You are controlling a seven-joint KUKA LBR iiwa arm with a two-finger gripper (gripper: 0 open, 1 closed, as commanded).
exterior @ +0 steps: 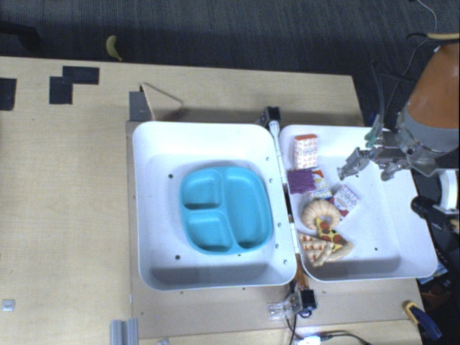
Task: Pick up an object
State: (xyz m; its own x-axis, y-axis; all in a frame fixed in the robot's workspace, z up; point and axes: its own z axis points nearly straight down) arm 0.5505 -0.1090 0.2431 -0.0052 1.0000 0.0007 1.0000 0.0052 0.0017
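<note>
The grey arm with its orange band [438,85] reaches in over the right edge of the desk [65,214], and its gripper [359,165] hangs above the right bin [402,254], over bare white floor toward the bin's far half. The fingers [351,168] point toward the bin's middle; whether they are spread or pressed together cannot be told from this slant, and nothing can be seen between them.

The things to be picked lie bunched along the right bin's left wall, next to the divide between the two bins. Nearest the far edge is a small red-and-white carton [305,150]. Just below it sits a purple block [301,181], with a small printed packet [319,190] touching its right side. A second small packet [347,198], white with purple print, lies just to the right, apart from the gripper tip above it. Toward the near edge comes a toy croissant [321,213], then a toy pizza slice [325,248] touching it, close to the bin's near-left corner.

The left bin [154,264] holds a blue divided tray [225,208] with three compartments, lying flat in the bin's middle.

On the dark carpet beyond the desk's far edge lies a toy banana [113,47], and black tape patches [72,83] mark the desk's far-left corner.
</note>
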